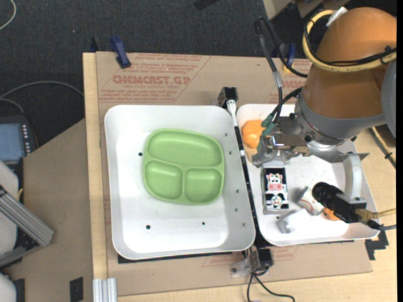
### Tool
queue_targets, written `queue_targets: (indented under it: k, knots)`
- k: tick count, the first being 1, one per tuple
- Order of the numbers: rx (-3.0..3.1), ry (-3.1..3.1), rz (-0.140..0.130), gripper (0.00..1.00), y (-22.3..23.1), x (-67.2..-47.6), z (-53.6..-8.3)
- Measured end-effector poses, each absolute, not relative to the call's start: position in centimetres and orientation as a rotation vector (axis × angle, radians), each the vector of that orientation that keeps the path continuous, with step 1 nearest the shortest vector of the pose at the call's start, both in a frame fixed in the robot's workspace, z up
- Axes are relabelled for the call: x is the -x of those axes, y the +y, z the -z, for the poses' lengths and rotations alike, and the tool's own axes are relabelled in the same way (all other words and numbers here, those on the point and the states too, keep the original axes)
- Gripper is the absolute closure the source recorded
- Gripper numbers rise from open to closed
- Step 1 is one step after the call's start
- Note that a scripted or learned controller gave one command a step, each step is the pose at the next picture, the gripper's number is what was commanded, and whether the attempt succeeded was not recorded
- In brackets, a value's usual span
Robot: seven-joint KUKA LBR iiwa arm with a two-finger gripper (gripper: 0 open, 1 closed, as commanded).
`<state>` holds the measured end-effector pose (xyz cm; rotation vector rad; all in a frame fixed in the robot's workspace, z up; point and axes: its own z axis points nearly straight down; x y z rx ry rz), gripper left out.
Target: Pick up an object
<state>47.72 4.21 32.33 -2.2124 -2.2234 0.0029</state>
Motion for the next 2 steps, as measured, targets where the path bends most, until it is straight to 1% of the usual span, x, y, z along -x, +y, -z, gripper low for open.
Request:
queue_targets:
  k: [1, 2]
  knots:
    - [2.221, -2.227, 0.008, 1.00, 4.9, -48.0, -36.4]
    - [2.212, -2.232, 0.008, 1.00, 12.6, -47.9, -38.6]
